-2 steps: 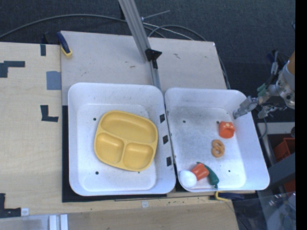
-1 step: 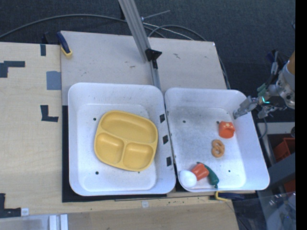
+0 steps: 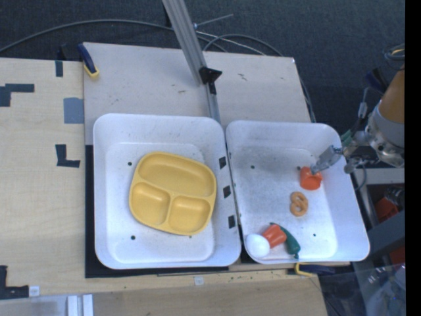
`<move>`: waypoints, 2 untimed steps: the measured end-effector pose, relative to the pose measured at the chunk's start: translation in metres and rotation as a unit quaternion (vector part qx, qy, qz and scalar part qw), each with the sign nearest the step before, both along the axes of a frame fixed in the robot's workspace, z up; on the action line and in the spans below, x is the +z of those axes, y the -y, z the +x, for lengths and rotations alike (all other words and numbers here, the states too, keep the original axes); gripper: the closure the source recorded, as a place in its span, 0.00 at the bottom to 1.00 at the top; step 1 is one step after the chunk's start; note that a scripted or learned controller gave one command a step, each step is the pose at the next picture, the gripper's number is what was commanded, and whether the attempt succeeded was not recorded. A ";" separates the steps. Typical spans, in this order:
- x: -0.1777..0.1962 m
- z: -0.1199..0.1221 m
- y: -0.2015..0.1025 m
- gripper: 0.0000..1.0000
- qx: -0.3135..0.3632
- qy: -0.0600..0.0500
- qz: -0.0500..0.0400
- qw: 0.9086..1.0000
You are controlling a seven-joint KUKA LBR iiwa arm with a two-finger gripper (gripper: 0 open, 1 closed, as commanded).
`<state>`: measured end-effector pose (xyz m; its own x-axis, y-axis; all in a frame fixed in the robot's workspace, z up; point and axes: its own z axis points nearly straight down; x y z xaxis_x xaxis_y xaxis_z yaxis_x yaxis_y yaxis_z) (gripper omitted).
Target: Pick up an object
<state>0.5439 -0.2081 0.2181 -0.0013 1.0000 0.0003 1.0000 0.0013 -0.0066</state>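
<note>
Grey two-finger gripper [image 3: 320, 166] is hovering at the small orange plastic cup-shaped toy [image 3: 310, 179] in the right white bin [image 3: 263, 133]; finger spread unclear. Toy is looking light, rigid, slippery; grip across its sides.

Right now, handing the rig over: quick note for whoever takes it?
Gripper: over the right white bin, right above the small orange cup-shaped object; finger state unclear, nothing visibly held.
Right bin also holds a tan pretzel-shaped piece, a white egg-shaped object and an orange carrot toy with green top.
Left white bin: yellow divided plastic plate.
Done: nothing lifted. Left: grasp and lift one object.
</note>
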 end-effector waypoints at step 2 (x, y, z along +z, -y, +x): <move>-0.108 0.001 -0.003 0.00 0.000 -0.001 0.001 1.000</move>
<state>0.5445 -0.2053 0.1101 -0.0017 1.0000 0.0014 1.0000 0.0017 -0.0077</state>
